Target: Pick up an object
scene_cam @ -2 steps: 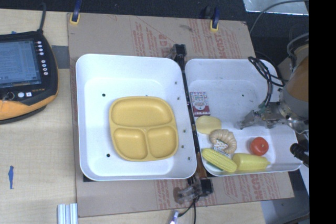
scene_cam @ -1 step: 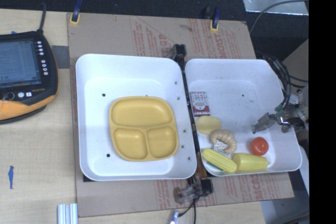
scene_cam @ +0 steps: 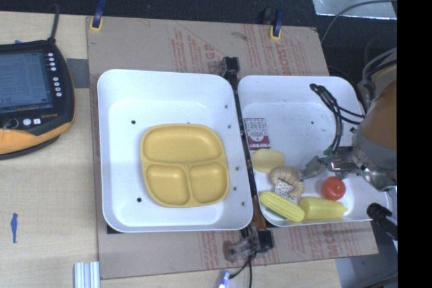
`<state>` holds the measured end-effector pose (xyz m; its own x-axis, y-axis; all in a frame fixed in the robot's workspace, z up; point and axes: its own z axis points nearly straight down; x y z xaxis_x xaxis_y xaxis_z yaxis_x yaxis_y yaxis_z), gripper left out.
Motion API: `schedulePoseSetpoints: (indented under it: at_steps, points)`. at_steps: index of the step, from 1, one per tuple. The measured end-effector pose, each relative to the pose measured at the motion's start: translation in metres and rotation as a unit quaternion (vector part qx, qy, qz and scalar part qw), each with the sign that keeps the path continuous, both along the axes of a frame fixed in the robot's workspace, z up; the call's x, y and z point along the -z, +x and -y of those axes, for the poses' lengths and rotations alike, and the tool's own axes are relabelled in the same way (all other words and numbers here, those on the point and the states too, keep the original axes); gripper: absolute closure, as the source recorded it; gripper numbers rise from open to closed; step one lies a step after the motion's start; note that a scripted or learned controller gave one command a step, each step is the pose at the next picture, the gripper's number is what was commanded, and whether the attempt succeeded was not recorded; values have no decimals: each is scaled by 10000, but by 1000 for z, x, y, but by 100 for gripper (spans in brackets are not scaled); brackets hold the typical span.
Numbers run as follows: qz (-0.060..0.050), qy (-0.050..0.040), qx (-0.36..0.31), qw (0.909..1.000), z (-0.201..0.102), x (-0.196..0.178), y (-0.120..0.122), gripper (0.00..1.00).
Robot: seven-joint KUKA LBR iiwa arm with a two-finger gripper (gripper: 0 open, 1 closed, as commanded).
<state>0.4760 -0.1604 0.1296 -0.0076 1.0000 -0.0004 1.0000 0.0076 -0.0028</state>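
Camera view. The tabletop (scene_cam: 40, 212) carries a cardboard sheet with two white bins. The left bin (scene_cam: 121, 94) holds a yellow divided tray (scene_cam: 183, 164) lying flat, three compartments, nothing in them. The right bin (scene_cam: 297, 98) holds the loose items, all bunched in its near half: a small red-and-white packet (scene_cam: 257, 132) against the left wall, a pale yellow rounded piece (scene_cam: 268, 160) just below it, a tan ring-shaped piece (scene_cam: 286, 179), a corn cob (scene_cam: 281, 206), a yellow oblong piece (scene_cam: 322, 208) beside the cob, and a red tomato (scene_cam: 333, 188).

The arm enters from the right, and the hand (scene_cam: 317, 165) sits low over the right bin, between the tan ring and the tomato. Whether it is spread or pressed together cannot be told; nothing is seen pinched in it.

Handling, as a judgement: the items look like light, stiff plastic play food with smooth, somewhat slippery skins. The tomato is nearest and stands apart; take it across its widest part. The cob and oblong piece are best taken across their short width.

Writing: faint red print on the cardboard and print on the packet, neither legible. A screened pendant (scene_cam: 30, 94) lies at far left; its display is unreadable.
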Motion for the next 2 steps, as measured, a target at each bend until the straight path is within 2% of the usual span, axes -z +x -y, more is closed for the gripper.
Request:
schedulePoseSetpoints:
  at_steps: [1, 2]
  points:
    - [7, 3, 30, 10000, 52, -12, 11, 0]
    - [-8, 6, -1, 10000, 2, -3, 0, 0]
